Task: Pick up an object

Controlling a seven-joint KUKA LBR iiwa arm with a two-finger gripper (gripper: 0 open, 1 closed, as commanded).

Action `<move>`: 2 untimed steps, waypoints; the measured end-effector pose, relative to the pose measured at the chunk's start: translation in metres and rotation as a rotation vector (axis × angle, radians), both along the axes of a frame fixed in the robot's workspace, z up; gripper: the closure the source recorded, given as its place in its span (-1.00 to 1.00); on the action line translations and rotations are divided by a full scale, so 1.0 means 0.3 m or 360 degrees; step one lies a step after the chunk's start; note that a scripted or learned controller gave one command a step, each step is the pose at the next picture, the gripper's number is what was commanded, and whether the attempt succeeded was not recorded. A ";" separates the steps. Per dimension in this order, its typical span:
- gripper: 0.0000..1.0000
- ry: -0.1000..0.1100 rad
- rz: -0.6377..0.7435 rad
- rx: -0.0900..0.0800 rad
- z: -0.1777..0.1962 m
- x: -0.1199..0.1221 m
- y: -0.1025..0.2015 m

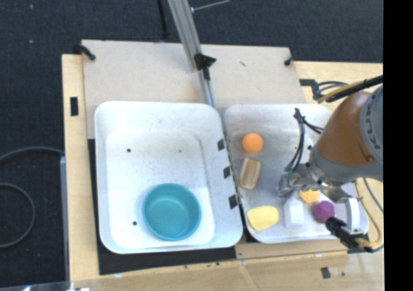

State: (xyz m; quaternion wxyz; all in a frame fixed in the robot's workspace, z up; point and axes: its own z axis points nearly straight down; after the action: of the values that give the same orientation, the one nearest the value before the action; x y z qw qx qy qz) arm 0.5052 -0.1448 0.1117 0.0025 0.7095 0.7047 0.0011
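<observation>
Looking at the right bin (pixel 271 119): the tool (pixel 298 183) sits low among the clutter, arm over it, so I can't tell whether it's apart or together. Nearest candidates are a small yellow piece (pixel 310 195), a purple ball (pixel 323 210) and a white block (pixel 293 213), packed close. Probably light; the ball looks smooth and likely to roll, so pinch across its middle. The pale yellow lump (pixel 262 217) looks soft and rounded, the tan block (pixel 250 173) flatter-sided and easier to grip, the orange ball (pixel 252 142) sits well apart. A teal bowl (pixel 171 211) sits in the left bin (pixel 129 128).
</observation>
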 end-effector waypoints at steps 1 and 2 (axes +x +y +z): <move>1.00 -0.0001 0.0016 0.0000 0.148 0.023 0.003; 1.00 -0.0003 0.0015 -0.0001 0.314 0.049 -0.026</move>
State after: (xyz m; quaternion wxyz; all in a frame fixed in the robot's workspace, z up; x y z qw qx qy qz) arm 0.5201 -0.1526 0.2059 0.0034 0.7061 0.7081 0.0014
